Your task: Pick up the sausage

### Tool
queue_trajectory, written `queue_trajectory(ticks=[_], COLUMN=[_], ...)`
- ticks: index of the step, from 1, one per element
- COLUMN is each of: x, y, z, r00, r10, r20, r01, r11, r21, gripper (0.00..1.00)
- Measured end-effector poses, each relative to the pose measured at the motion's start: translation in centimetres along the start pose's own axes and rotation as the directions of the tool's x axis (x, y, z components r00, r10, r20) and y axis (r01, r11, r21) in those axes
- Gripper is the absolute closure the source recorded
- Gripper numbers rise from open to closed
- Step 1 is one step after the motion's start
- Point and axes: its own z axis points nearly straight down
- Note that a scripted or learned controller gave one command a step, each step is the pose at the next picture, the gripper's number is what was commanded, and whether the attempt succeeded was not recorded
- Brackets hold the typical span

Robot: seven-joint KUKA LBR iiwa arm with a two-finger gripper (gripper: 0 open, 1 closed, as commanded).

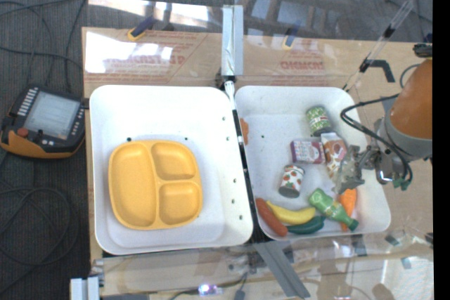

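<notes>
While I cannot make out the gripper (349, 175), it seems poised low over the right bin's (278, 103) far side, well apart from the reddish sausage (271, 217) against the near-left wall, still ungrasped.

A single fixed camera is looking down at a slant from above the counter (176, 56), taking in both white bins: the left bin (98, 151) and the right bin (274, 109). It is sitting far enough back that dark floor (42, 24) is showing beyond the counter's far and left edges.
</notes>
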Motion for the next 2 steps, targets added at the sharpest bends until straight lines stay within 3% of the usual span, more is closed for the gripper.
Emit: queue_trajectory(ticks=[1, 2], x=[0.9, -0.3], y=[-2.3, -2.3], z=[1.9, 7.7], r00=[0.968, 0.939], r10=[-0.251, -0.344], r20=[0.000, 0.009], r01=[0.251, 0.344], r11=[0.968, 0.939], r21=[-0.001, 0.006], gripper=[1.00, 1.00])
